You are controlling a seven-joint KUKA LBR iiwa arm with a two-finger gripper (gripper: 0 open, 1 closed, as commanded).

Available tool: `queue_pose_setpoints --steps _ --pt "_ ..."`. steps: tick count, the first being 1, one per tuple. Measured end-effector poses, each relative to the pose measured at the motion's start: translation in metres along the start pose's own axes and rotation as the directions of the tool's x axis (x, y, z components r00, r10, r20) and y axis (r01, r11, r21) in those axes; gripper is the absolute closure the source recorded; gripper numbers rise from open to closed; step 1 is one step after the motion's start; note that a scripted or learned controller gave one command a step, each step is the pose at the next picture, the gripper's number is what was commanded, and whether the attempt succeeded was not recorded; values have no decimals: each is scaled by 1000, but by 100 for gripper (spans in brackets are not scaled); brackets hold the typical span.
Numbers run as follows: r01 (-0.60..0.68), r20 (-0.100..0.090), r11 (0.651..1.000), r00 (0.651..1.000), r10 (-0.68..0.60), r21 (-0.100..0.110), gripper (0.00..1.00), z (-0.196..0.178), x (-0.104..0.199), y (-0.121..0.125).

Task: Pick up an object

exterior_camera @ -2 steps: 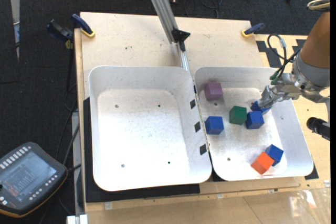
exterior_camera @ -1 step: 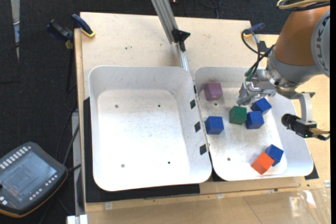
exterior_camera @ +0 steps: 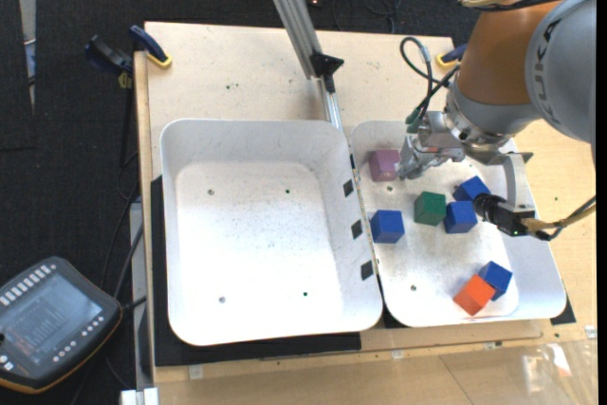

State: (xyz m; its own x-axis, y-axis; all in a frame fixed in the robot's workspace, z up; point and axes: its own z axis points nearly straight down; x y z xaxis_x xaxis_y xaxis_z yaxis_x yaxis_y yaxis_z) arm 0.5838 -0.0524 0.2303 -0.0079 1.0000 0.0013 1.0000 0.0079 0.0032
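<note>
A fixed camera looked down at a slant on a wooden bench (exterior_camera: 237, 71) bearing two shallow white bins side by side. The left bin (exterior_camera: 190, 147) sat beside the right bin (exterior_camera: 541, 294), which held several small blocks. A grey arm (exterior_camera: 517, 52) with an orange band reached in from the right, and its gripper (exterior_camera: 414, 168) hung low over the upper left part of the right bin. A pink block (exterior_camera: 383, 165) lay just beside the gripper, on its left, near the bin's upper left corner; whether the two touched could not be made out, nor whether the gripper was released or clenched. A green block (exterior_camera: 430, 208) lay just below the gripper. A blue block (exterior_camera: 386, 226) lay below the pink one. Two more blue blocks (exterior_camera: 462, 209) sat to the right of the green one. Near the lower right corner an orange block (exterior_camera: 473, 295) touched another blue block (exterior_camera: 496, 277). A grey handheld pendant (exterior_camera: 47, 322) lay off the bench at lower left.
</note>
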Motion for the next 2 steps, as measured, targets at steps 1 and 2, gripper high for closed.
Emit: queue_pose_setpoints --steps 1,2 --pt "1 0 1000 1000 -1 2 100 7 60 12" --pt "0 -1 1000 1000 0 1 100 -1 106 16"
